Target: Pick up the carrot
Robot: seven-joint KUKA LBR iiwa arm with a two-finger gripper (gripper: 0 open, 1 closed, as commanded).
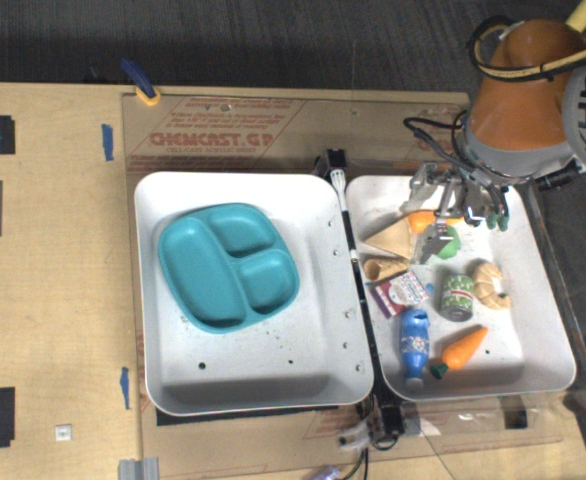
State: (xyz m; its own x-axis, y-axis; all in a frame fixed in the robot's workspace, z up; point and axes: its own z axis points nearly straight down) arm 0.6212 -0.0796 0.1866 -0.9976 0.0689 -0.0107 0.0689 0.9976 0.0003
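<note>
The carrot [463, 350] lies in the right bin [545, 298], near its front edge, tilted, with its green end toward the blue bottle [413, 343] just beside it. The pincer [443, 230] hangs over the far part of that bin, well apart from the carrot, above a crowd of small things; how wide it stands I cannot tell. The danger, as I judge it, is a descent here, closing on an orange piece [422, 222] or a wedge [391, 238] under it. At the carrot itself, the bottle and the round can [459, 296] nearby may be nudged or caught.
</note>
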